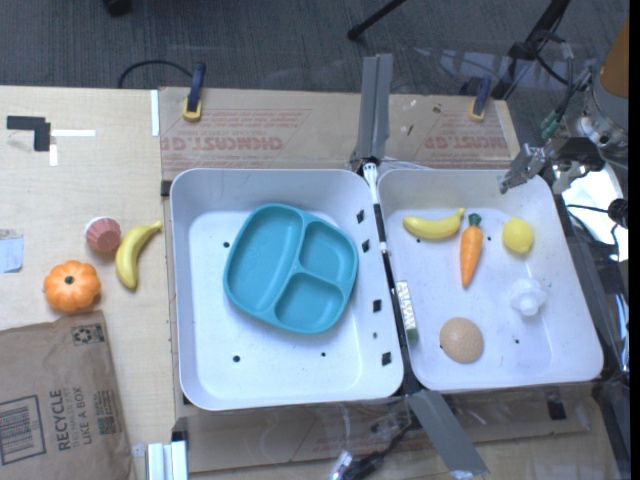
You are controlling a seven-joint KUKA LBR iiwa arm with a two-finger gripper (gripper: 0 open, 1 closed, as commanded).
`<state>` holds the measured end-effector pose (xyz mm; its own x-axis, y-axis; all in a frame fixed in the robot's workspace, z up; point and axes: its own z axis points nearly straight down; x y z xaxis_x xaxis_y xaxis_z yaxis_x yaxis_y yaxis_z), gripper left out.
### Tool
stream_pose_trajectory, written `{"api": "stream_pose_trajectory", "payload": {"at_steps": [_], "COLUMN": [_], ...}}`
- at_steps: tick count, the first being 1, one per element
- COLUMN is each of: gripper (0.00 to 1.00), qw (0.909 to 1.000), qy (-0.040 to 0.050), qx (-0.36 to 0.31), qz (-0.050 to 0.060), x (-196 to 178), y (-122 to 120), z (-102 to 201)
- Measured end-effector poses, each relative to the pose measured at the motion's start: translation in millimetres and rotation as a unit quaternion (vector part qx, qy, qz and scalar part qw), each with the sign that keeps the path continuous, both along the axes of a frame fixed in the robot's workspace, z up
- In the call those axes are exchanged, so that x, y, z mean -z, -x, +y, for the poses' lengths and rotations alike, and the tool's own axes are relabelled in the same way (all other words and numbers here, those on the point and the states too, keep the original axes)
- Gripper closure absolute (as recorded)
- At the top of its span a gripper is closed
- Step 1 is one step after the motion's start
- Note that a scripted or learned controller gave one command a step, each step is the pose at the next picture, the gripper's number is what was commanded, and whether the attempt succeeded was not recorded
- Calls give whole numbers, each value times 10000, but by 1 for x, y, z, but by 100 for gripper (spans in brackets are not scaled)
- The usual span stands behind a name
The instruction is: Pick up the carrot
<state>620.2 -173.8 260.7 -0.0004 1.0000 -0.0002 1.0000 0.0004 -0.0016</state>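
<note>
Nothing was done yet: the carrot (470,252) lay untouched in the right bin (570,358), right of centre frame. The hand (524,167) hovered upper right; its grip state I cannot tell.

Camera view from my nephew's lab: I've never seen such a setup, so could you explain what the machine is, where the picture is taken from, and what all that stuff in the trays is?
It is one picture from a fixed camera above a bench, looking down at a slant. The robot arm enters at the upper right; its gripper hangs near the far corner of the right bin, holding nothing that I can see. That bin holds toy food: a carrot, which is the robot's target, a banana, a lemon, a tan egg-shaped piece and a small white object. The left bin holds a blue divided plate. On the bench at left lie a small pumpkin, a second banana and a pinkish item.
</note>
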Motion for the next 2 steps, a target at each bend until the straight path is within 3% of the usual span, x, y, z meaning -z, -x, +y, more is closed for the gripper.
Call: {"api": "stream_pose_trajectory", "payload": {"at_steps": [1,2], "gripper": [0,0], "qw": [9997,9954], "qy": [0,1], "qx": [-252,-956], "qz": [4,-7], "x": [88,169], "y": [32,30], "z": [32,16]}}
